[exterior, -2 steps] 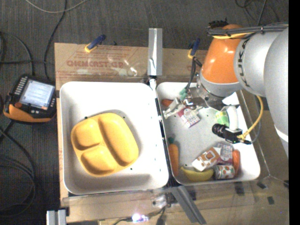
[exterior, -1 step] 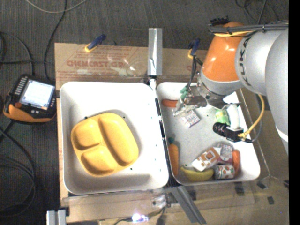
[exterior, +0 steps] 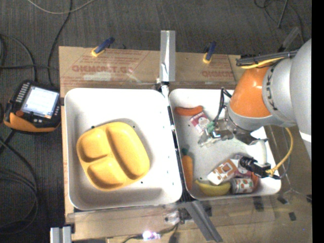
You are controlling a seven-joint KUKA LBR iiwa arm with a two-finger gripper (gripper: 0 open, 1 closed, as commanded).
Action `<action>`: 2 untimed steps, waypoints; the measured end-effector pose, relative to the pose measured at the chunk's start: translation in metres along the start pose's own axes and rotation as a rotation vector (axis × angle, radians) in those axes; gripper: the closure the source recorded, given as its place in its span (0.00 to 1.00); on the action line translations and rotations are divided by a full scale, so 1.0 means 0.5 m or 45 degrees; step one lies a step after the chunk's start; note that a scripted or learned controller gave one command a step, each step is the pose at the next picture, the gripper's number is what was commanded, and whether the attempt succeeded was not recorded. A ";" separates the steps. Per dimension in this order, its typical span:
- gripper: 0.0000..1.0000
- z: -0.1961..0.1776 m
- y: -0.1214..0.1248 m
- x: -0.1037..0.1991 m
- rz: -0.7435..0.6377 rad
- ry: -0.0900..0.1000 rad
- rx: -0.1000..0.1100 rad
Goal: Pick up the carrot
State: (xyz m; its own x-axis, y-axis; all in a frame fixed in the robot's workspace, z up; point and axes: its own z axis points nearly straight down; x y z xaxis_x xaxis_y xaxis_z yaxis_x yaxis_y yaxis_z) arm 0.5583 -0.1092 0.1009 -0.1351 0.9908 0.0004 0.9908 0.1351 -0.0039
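Note:
The carrot (exterior: 188,169) is a short orange piece lying lengthwise against the left wall of the right bin (exterior: 273,186), near its front. My gripper (exterior: 209,135) hangs over the middle of that bin, below the orange wrist band. It is up and to the right of the carrot and apart from it. The gripper's tip sits low among the items by a red packet (exterior: 199,121).
A reddish sausage (exterior: 189,110) lies at the right bin's back left. A banana (exterior: 213,188), a carton (exterior: 225,172) and a can (exterior: 243,185) crowd its front. A yellow divided plate (exterior: 113,154) sits in the left bin (exterior: 76,105).

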 end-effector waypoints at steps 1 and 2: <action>1.00 0.016 -0.042 -0.044 -0.846 -0.018 -0.032; 1.00 -0.162 -0.134 0.118 -0.173 0.001 -0.001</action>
State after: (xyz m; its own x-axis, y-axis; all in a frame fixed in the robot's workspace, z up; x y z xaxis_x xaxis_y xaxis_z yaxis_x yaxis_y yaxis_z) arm 0.4842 -0.0597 0.1821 -0.2684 0.9633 0.0015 0.9633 0.2684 -0.0026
